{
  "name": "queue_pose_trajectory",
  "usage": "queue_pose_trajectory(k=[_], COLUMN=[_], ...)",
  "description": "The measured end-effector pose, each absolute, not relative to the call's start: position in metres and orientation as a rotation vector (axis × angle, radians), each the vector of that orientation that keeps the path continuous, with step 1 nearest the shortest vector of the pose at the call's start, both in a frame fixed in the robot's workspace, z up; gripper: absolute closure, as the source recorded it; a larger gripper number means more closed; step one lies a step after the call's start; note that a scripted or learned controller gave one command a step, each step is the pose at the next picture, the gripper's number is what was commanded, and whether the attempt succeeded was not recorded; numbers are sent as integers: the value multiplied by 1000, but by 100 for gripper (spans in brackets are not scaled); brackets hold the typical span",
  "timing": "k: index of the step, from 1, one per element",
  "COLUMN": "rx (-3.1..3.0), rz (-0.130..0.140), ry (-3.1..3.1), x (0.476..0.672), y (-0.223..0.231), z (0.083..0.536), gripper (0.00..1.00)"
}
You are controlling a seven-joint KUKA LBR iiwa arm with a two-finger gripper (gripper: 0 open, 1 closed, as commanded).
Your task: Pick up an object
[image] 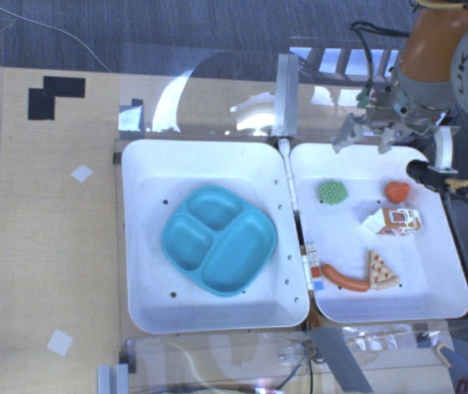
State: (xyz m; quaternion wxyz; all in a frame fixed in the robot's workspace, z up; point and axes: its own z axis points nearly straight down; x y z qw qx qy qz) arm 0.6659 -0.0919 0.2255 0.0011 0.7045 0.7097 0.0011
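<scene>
My job is to lift one object out of the right bin (456,302), and from where I hang I judge the green ball (332,191) the soundest choice: it sits by itself in the upper left of that bin, well apart from the rest, so my fingers can drop on either side without knocking a neighbour. The orange piece (396,191) near the far right wall is closer to me but crowded by the small carton (398,221) just below it, and the hot dog (345,279) and pizza slice (382,271) lie touching near the front edge, low and flat, which I think makes them harder to pinch. To do it well I should centre over the ball, come straight down, and close only once the fingers straddle it. My gripper (368,134) hovers above the back rim of the right bin, spread apart and grasping nothing, its two prongs pointing down and outward. My wrist, with its orange band, sits over the bin's upper right corner. The left bin (144,302) carries a blue divided plate (219,239), which I leave alone.
</scene>
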Motion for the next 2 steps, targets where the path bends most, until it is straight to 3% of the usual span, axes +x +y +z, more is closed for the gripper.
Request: queue_pose_trajectory(k=[1, 2], rx=[2253, 2362], rz=[4, 6], ry=[2186, 2067], x=[649, 644], y=[-97, -86], z=[229, 96], gripper=[0, 0])
